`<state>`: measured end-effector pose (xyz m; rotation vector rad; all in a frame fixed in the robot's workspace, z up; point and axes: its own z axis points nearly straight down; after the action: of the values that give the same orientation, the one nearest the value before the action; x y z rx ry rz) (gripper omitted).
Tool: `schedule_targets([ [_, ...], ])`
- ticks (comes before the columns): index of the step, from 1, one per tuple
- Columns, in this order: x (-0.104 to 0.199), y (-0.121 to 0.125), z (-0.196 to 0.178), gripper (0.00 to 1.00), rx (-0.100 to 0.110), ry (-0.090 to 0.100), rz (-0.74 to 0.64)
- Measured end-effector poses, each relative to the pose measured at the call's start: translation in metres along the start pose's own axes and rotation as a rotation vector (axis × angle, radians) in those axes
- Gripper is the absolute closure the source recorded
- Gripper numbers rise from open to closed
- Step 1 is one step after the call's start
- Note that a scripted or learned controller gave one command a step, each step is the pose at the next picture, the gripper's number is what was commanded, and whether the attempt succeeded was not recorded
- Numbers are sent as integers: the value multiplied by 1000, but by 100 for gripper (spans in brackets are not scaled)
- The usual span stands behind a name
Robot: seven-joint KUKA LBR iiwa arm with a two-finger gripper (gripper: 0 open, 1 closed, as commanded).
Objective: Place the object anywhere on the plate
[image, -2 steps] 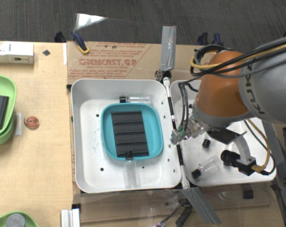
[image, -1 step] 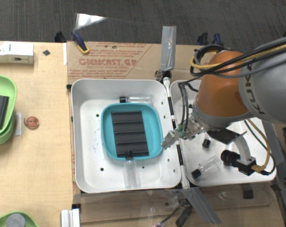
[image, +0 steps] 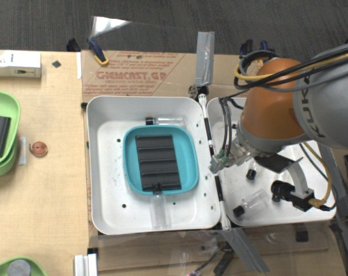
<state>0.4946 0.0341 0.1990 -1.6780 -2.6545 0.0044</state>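
The arm (image: 289,105) is hovering over the right bin (image: 326,214). The pincer (image: 220,163) state cannot be determined. The teal plate (image: 188,148) is carrying only its black ribbed insert (image: 157,161); placement is pending.

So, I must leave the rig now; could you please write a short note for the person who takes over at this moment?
Gripper: low at the left edge of the right white bin, beside the divider; I cannot tell the finger state, and nothing is visibly held.
Things: the square teal plate sits in the left white bin and already carries a black ribbed block. A small clear plastic cup lies in the right bin.
Done: no placing by the arm visible.
Left: probably grasp the cup and set it on the plate.
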Motion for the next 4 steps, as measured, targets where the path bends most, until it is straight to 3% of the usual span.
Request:
schedule_targets([
  [1, 0, 0, 0, 0, 0, 0, -1],
  [2, -2, 0, -8, 100, 0, -1, 4],
  [3, 12, -6, 8, 100, -1, 1, -245],
  [4, 12, -6, 8, 0, -1, 1, -245],
])
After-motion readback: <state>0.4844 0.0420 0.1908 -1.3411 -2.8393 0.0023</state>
